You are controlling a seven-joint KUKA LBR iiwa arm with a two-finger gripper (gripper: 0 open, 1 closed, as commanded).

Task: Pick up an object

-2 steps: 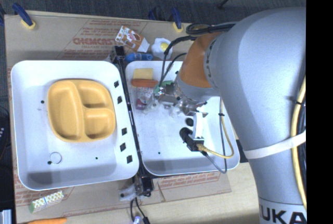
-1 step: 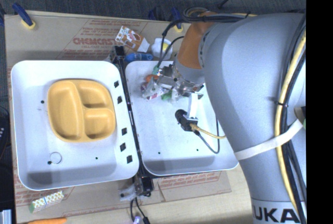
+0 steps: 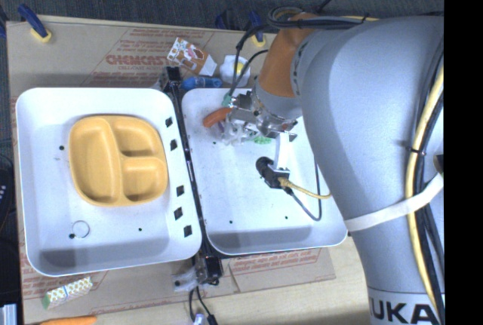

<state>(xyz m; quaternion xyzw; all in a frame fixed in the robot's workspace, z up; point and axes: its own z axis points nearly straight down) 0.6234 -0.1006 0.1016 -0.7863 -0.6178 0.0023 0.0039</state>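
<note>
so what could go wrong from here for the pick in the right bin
The end effector is in the right bin between an orange object and a green object, so it may push them aside rather than grip either. Both lie near the bin's far wall, where a knocked item could wedge.

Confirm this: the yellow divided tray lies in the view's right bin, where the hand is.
Not right. The camera view shows the yellow divided tray lying in the left bin; the hand is over the right bin, as you said.
</note>
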